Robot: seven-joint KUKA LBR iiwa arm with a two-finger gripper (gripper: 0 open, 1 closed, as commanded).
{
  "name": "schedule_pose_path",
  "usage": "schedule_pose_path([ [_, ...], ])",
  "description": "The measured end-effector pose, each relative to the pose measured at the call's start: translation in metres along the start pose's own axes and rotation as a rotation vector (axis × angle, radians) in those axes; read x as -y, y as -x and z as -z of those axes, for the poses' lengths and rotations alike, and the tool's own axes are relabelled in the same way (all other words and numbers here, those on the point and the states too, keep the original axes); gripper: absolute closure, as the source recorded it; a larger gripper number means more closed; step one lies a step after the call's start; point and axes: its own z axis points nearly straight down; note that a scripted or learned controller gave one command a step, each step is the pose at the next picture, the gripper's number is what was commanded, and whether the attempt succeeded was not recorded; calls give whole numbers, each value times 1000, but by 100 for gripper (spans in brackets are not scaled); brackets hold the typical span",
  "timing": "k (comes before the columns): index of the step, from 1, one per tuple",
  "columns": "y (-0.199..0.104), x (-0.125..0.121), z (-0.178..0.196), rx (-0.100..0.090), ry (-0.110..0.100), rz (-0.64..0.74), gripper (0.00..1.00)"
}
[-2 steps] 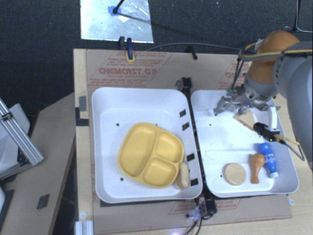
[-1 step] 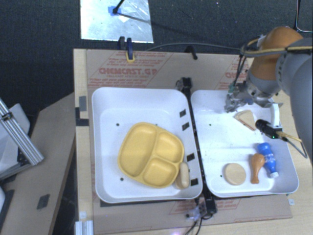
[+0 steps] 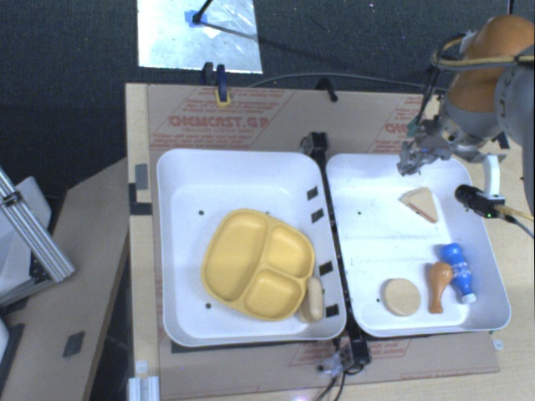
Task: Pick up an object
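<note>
Gripper [image 3: 414, 161] hangs over the far edge of the right bin [image 3: 368, 241], at the end of the arm reaching in from the right. It is too small and dark against the bin rim to judge, so whether it is spread or pressed together cannot be told. Nothing is seen held in it.

Nearest candidate for the pick is a tan wedge-shaped piece [image 3: 420, 204], lying flat on the floor of the right bin. It sits just nearward of the gripper and a little to the right in the camera view. Its long axis appears to slant from upper left to lower right. In my judgement a short descent toward the near side would bring the gripper over it, with a wrist turn to close across the narrower width.

The wedge has bare floor on every side, and nothing stands between it and the gripper.

Other items in the right bin, well apart from the wedge at the near end:
- a blue bottle [image 3: 457, 271], lying down
- a brown drumstick-shaped toy [image 3: 437, 286], just beside the bottle
- a round tan disc [image 3: 401, 296]

The left bin [image 3: 184, 224] holds a yellow divided plate [image 3: 257, 264] with a beige oblong piece [image 3: 313, 299] against its right edge.
</note>
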Motion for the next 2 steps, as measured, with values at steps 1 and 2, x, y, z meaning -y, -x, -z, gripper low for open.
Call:
schedule_pose_path([
  [1,-5,3,62,0,1,1,100],
  [2,-5,1,117,0,0,1,100],
])
